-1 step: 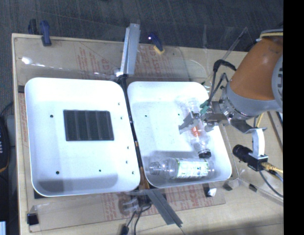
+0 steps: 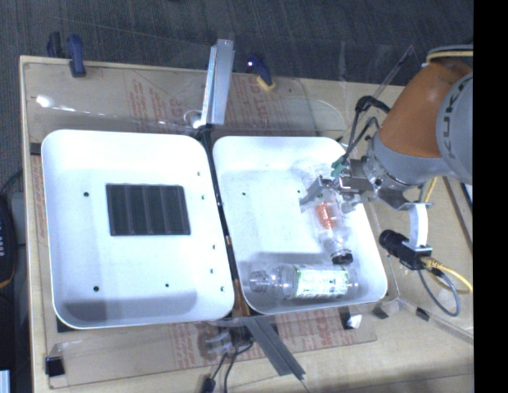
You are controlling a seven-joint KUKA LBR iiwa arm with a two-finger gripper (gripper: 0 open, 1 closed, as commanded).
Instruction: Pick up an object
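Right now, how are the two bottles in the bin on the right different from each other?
The big bottle lies sideways along the near edge of the right bin; the small bottle lies farther back, pointing up and down the picture. The big bottle has a green and white label; the small bottle has an orange one. The small bottle is right under the gripper. Both are clear plastic, lying down.

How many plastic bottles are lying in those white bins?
2, both in the right bin: a large bottle along its near edge and a small bottle under the gripper.
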